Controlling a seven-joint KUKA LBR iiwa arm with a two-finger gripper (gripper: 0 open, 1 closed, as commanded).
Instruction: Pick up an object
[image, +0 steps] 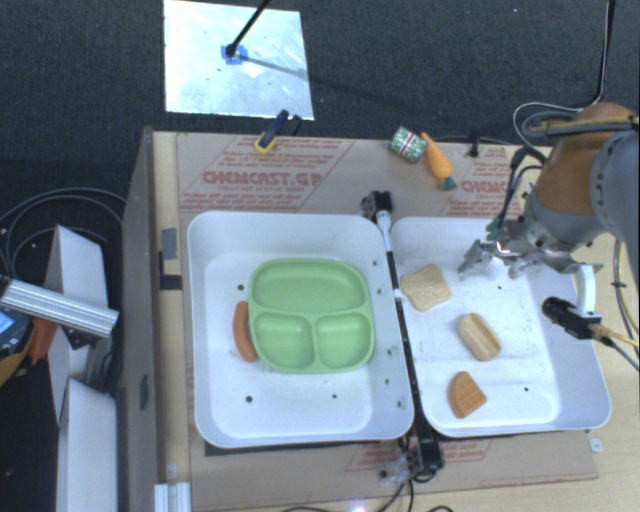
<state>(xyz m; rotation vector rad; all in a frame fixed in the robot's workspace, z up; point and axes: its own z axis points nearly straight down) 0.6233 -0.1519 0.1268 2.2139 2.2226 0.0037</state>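
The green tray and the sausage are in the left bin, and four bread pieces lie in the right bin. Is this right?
Not quite. The camera view shows three bread pieces in the right bin, not four. The green tray and the sausage are indeed in the left bin.

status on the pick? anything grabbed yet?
Done: the gripper is over the right bin, near its back edge.
In hand: nothing seen between the fingers.
Left: the whole grasp. The three bread pieces, the toast slice, the roll and the wedge, all lie on the bin floor; toast is nearest the gripper.
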